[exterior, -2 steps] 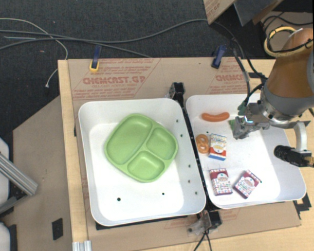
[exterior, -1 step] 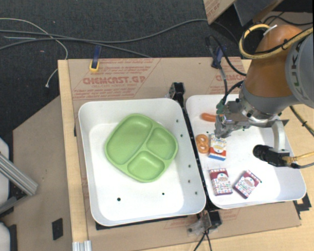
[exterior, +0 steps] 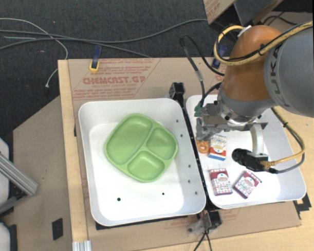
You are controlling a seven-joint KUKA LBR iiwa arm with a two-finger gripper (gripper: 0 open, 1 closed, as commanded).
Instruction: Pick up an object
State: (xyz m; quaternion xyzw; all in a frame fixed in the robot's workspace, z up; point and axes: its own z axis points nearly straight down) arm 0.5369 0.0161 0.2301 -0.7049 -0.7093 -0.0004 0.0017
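The desk [exterior: 119, 80] is covered with a brown cardboard sheet printed in red lettering and carries two shallow white bins side by side.

The grey arm with the orange band [exterior: 252, 62] enters from the right and hangs over the upper part of the right white bin [exterior: 293, 187]. Its bulk hides most of that bin's upper half.

The left white bin [exterior: 98, 201] holds a light green plastic plate with three compartments [exterior: 141, 147], lying flat near the bin's centre.

The pincer [exterior: 205, 139] points down at the left edge of the right bin, close to the wall shared with the left bin. Whether it is spread or pressed together cannot be told; the wrist body covers it.

Directly beneath the pincer sits a small orange object [exterior: 202, 146], partly hidden; contact cannot be confirmed. Just beside it to the right lies a small white, red and blue packet [exterior: 218, 147].

Further toward the near edge of the right bin lie two small printed packets: a dark red one [exterior: 219, 181] and a pink and white one [exterior: 246, 184], close together, both apart from the pincer.

A black cylindrical fitting with a yellow cable [exterior: 251, 160] projects between the upper and lower packets.
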